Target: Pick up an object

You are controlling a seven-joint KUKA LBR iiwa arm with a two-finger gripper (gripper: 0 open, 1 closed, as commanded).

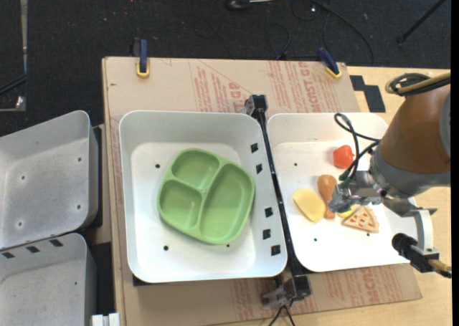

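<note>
Beside one green plate [206,195], four toy foods [312,205].

the arm [423,138] is a thick rounded body with a broad orange band, and below that band sits a smooth grey wrist section. a black cable [351,135] loops out from the wrist and runs down toward the jaws, where the gripper [349,199] is a small cluster of dull grey metal parts. behind the jaws a pale bracket carries a black knob-like fitting [405,244].
</note>
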